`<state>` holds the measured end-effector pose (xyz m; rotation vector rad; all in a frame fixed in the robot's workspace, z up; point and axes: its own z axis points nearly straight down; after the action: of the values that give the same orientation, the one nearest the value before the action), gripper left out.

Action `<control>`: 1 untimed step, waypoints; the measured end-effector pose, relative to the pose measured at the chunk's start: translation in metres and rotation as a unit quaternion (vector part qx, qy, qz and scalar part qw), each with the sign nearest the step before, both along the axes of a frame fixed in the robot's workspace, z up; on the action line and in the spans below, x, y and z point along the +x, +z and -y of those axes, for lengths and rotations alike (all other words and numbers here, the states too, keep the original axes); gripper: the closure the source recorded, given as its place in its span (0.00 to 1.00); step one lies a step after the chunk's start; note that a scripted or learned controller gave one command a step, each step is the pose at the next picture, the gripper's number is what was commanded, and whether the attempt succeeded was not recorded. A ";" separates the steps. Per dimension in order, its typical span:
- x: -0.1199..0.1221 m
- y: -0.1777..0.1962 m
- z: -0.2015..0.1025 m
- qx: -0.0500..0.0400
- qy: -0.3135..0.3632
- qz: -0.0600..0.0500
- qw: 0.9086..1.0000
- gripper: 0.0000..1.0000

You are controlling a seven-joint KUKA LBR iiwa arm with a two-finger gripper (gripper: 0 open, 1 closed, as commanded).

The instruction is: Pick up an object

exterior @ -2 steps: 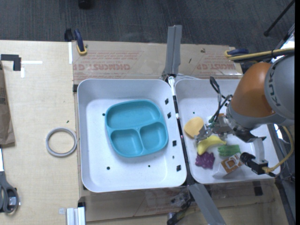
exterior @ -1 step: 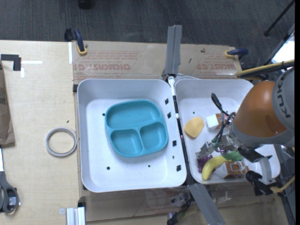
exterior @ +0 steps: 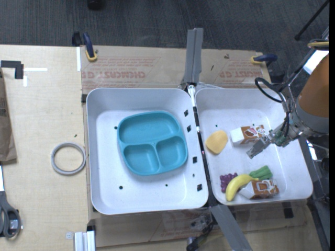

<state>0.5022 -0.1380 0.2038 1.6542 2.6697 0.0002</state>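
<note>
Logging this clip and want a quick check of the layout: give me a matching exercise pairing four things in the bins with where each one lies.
Things:
1. blue divided tray
2. banana
3. yellow round piece
4. gripper

Places:
A. right bin, near its front edge, beside the grapes
B. right bin, close to the divider between the bins
C. middle of the left bin
D. right bin, next to the small carton

Pairs: 1-C, 2-A, 3-B, 4-D
</note>
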 end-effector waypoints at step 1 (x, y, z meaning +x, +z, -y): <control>0.021 0.047 -0.044 0.000 0.008 -0.001 1.000 0.00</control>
<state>0.5229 -0.0943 0.2507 1.6343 2.6835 -0.0011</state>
